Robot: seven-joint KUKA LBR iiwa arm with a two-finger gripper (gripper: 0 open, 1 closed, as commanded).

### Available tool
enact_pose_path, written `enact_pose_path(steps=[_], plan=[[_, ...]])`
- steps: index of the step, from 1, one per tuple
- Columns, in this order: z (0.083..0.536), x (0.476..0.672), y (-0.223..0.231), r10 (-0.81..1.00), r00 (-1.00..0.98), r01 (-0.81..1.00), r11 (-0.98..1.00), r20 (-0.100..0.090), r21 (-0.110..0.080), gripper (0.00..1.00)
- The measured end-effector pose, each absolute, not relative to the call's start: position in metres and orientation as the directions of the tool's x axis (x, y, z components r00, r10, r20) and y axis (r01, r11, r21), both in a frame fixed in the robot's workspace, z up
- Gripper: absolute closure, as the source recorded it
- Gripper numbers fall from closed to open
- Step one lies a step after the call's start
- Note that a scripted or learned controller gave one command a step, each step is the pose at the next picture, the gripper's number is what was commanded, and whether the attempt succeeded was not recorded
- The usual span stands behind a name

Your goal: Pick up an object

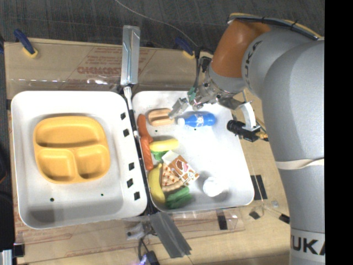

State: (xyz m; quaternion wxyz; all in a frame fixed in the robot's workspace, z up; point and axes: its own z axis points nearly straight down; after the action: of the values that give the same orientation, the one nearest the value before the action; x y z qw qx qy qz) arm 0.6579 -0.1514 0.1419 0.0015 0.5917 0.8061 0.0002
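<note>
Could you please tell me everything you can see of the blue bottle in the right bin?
The blue bottle is small and looks like glossy plastic, with a white cap end pointing toward the left bin. It lies on its side on the floor of the right bin, near the far wall, just right of the hot dog bun. The gripper hangs at its cap end; whether they touch is unclear.

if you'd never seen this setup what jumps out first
Probably the big grey KUKA arm with its orange band, reaching in from the right, its gripper low over the right bin near a blue bottle. Next, the yellow divided tray alone in the left bin, against the jumble of toy food along the right bin's left wall.
</note>
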Motion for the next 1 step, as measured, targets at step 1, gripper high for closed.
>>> enact_pose_path(steps=[1], plan=[[0.147,0.658,-0.195,0.808,-0.589,0.808,0.589,-0.004,0.001,0.0]])
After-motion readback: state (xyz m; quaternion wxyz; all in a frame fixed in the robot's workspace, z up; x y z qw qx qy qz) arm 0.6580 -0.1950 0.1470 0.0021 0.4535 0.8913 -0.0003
